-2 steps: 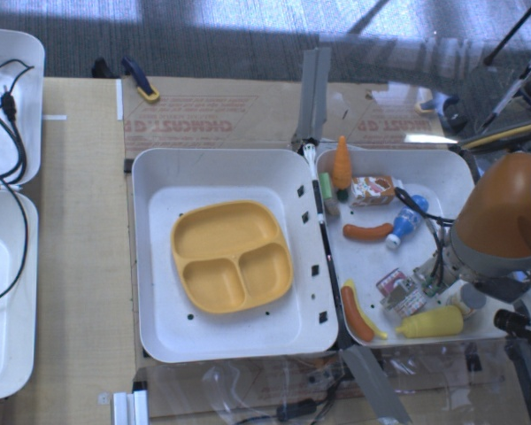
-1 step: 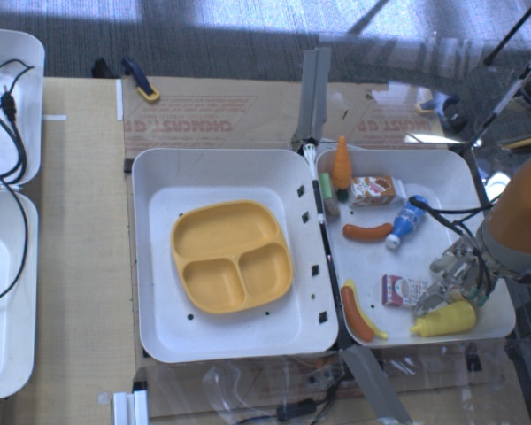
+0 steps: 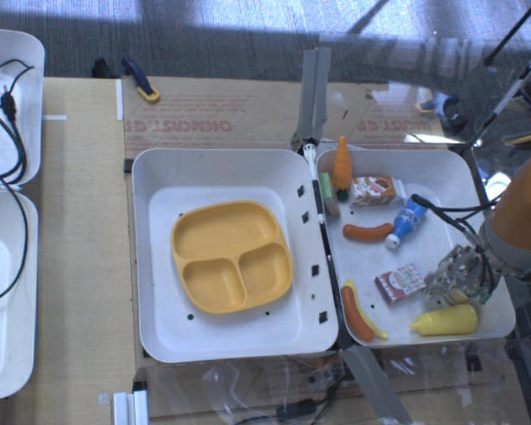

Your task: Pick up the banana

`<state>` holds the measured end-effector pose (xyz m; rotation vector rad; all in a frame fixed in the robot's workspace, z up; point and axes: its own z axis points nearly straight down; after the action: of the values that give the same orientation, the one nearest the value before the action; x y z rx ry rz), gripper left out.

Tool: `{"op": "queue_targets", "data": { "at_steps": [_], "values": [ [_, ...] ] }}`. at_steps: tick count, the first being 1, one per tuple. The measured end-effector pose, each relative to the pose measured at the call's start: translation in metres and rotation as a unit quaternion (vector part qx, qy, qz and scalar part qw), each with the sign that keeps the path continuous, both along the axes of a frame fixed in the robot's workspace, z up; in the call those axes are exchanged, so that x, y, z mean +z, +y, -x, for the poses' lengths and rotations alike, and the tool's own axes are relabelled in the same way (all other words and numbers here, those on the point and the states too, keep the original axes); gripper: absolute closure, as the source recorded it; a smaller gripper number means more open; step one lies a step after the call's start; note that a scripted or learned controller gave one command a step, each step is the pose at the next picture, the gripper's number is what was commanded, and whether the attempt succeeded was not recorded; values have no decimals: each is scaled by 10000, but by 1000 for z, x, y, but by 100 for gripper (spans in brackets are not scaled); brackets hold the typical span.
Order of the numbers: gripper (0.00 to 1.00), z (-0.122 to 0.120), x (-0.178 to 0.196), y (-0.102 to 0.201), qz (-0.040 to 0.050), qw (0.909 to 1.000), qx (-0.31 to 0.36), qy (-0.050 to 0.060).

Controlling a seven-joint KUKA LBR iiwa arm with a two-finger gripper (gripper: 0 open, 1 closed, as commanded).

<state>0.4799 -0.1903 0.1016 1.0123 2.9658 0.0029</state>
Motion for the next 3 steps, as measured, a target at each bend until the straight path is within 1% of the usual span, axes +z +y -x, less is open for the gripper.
{"op": "queue_targets", "data": {
  "at_steps": [1,2,3],
  "values": [
    [0,0,0,0,0,10000,3,0],
    [0,-2,-7,17,22,9948,1016,-30],
    [100,-2,2,17,16,9951,993,-27]
  ]
}}
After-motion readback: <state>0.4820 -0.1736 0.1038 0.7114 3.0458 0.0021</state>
